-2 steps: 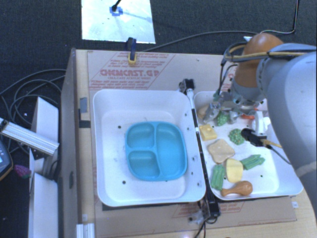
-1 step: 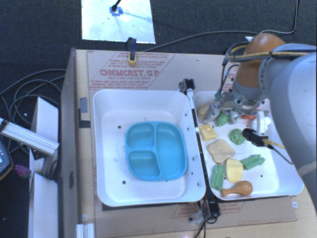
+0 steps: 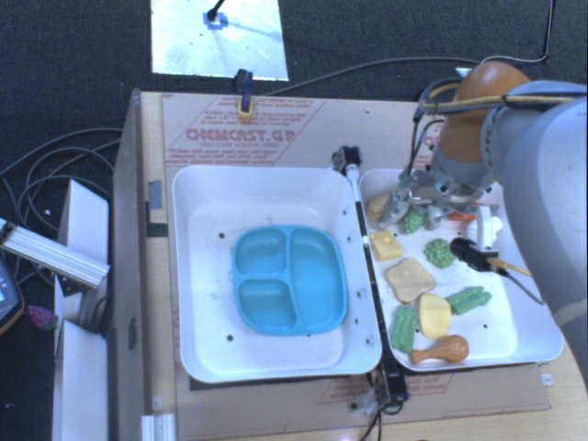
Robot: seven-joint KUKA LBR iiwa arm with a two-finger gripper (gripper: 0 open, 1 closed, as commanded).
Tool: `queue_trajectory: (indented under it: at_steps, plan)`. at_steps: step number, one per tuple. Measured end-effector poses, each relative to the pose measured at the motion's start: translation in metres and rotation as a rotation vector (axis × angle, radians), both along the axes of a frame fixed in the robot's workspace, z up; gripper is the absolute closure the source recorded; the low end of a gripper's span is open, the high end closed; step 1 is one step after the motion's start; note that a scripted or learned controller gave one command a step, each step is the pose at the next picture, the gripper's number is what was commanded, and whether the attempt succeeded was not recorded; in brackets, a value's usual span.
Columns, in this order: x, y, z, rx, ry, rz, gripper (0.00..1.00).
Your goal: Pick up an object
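Premises were a robotics lab: loose cables on dark carpet, calibration sheet, cardboard-topped surface.

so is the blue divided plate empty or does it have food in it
Empty. The blue divided plate lies flat in the left bin with all three compartments bare; the toy food sits in the right bin.

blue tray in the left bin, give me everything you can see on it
The blue tray is a light blue, plastic-looking divided plate with rounded corners and raised ridges splitting it into three compartments, two smaller and one larger. It lies flat, right side up, slightly rotated, on the floor of the left bin, towards its centre-right. Nothing sits in its compartments, and it looks apart from the bin walls. The pincer is over the right bin, away from it.
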State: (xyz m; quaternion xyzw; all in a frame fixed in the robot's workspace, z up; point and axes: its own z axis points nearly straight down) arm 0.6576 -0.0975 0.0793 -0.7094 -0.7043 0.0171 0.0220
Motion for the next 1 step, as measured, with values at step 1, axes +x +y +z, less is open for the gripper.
queue_trajectory:
  at_steps: [1]
  plan:
    - [0.0002, -0.0018, -0.0001, 0.002, 0.0, 0.001, 0.0]
